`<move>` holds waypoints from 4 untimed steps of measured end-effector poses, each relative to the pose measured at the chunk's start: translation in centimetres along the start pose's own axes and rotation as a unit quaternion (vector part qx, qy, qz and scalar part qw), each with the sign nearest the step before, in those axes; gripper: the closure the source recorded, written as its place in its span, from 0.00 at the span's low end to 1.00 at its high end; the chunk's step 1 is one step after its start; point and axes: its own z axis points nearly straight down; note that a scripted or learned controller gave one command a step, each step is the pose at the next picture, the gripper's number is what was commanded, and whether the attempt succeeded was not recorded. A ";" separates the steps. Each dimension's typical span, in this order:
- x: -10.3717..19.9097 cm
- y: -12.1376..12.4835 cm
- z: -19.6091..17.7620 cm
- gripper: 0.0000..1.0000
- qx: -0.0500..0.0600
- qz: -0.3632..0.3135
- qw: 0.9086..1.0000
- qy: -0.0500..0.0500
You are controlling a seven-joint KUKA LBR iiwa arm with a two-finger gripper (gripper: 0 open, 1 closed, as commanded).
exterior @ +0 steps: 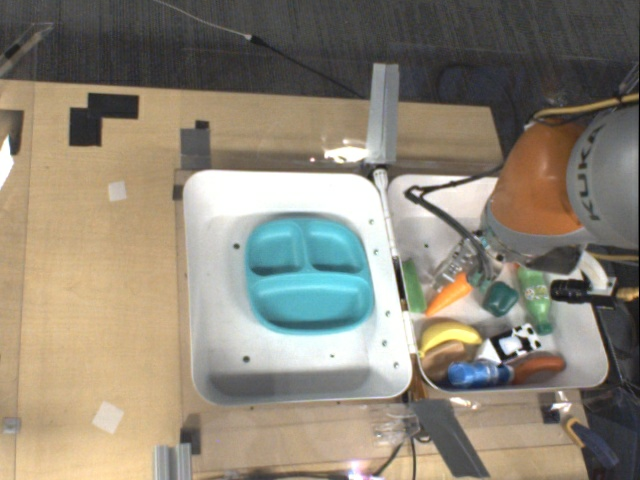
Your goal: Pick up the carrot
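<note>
Left bin (210, 268) carries a blue divided plate (302, 273). Right bin (597, 368): carrot (449, 295) near its left wall, above a banana (449, 338). Gripper (468, 264) sits at the carrot's upper end; jaw state possibly spread, cannot tell.

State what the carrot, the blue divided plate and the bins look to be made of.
Carrot: probably moulded plastic toy, smooth even orange. Blue divided plate: likely matte plastic, with uniform teal colour and soft rounded ridges. Bins: apparently white plastic or coated sheet, with a smooth, faintly glossy surface and rounded corners; the view leaves it open.
</note>
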 end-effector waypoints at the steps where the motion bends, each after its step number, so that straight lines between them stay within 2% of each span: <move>1: 0.0 0.0 0.0 0.00 0.000 0.000 1.000 0.000; 2: 4.5 -3.8 1.1 0.00 0.002 0.197 0.980 0.002; 3: 4.2 -3.5 -0.1 1.00 -0.002 0.193 0.981 -0.001; 4: 4.6 4.6 -8.4 1.00 0.006 0.349 0.937 0.005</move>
